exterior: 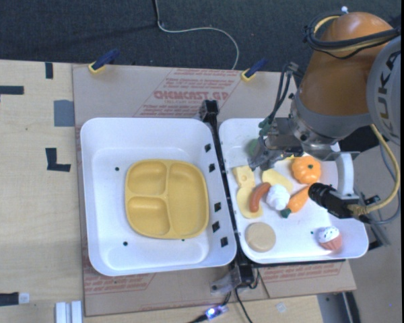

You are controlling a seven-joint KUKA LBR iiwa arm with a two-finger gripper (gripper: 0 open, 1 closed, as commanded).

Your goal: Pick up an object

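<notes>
Below, the gripper (266,150) hangs over the right bin (353,247) among glossy plastic food: pumpkin (305,169), sausage (257,196), round biscuit (260,236), cupcake (328,239). Whether it grips anything, I cannot tell. A smooth yellow divided plate (167,198) lies in the left bin (104,180).

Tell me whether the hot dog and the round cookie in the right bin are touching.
Apart. The camera view shows a strip of white bin floor between the hot dog and the round cookie below it.
</notes>
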